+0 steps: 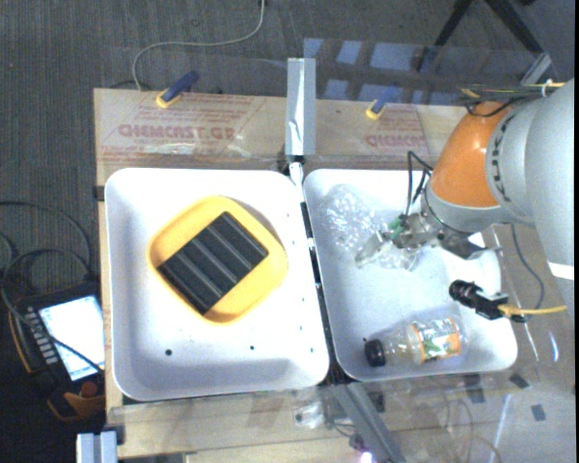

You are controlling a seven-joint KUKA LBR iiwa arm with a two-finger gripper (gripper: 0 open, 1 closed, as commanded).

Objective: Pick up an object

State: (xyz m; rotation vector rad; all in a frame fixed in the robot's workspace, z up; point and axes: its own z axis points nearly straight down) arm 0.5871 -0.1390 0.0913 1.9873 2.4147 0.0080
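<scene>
1. Your gripper (398, 236) sits low in the right bin (482, 360), at the crumpled clear plastic (347, 218) — whether it is gripping I cannot tell.
2. The plastic spreads left of it, touching or nearly so.
3. The bottle (420, 341) lies below, near the front wall — long axis left-right, cap left.

Both bins are plain white, the left bin (135, 355) and the right bin (347, 355) alike. In the left one lies a bright yellow dish (218, 257) with a black, ribbed panel set in it. The right one holds a clear, glinting crumpled plastic piece (345, 217) and a clear bottle (417, 341) with a black cap and an orange-and-green label. The arm (521, 167) is grey with an orange band.
</scene>
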